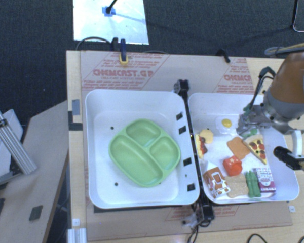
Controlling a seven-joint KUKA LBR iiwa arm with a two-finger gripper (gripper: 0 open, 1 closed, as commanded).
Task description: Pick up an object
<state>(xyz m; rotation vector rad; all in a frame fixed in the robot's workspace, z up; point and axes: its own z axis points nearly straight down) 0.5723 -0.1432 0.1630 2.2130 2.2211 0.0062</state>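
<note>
The surface (157, 67) carries two shallow white bins side by side, and the split looks deliberate: the left bin (99, 110) holds a lone green divided plate (144, 153) lying flat in its middle, while the right bin (289, 189) gathers all the small toy foods, a ready pool to pick from. There a pizza slice (257, 149) lies beside a tan toast-like piece (238, 147), with a red block (232, 165) just below them, a fried egg (226, 123) near the back wall, a yellow-and-red piece (203, 138) against the divider, and a green vegetable (252, 183), a small printed carton (265, 179) and an orange-and-white packet (216, 181) crowded along the front edge. The gripper (249, 128) hangs low over the back of this bin, close above the pizza slice and the toast-like piece, which are probably its nearest candidates. Whether the fingers are spread or closed cannot be told here; nothing is visibly clamped between them, so the pick seems not yet made.
</note>
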